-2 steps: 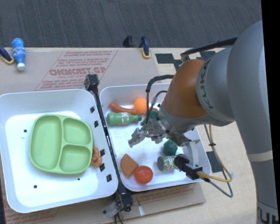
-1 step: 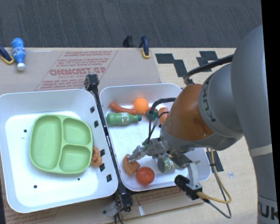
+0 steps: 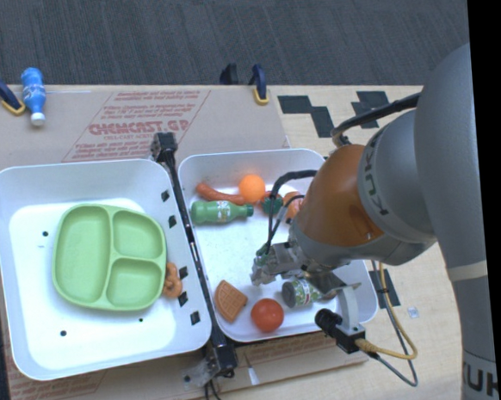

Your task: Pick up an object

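My gripper [image 3: 271,266] hangs low over the middle of the right bin [image 3: 231,166], below the arm's orange band. Just to its lower right lies a small green and silver can [image 3: 299,293], close to the gripper and partly under the wrist. A red tomato [image 3: 267,315] and a brown cracker [image 3: 230,300] sit near the bin's front edge. Toward the back lie a green bottle [image 3: 219,211], a carrot [image 3: 217,192] and an orange ball [image 3: 251,188]. Another orange item [image 3: 292,205] peeks out from behind the arm.
The left bin [image 3: 15,282] holds a green divided plate [image 3: 108,258] and a small orange ring-shaped piece [image 3: 171,281] at the plate's right edge. A black divider [image 3: 182,235] runs between the bins. A blue bottle [image 3: 33,93] and blue clamps [image 3: 258,82] sit at the cardboard's back edge.
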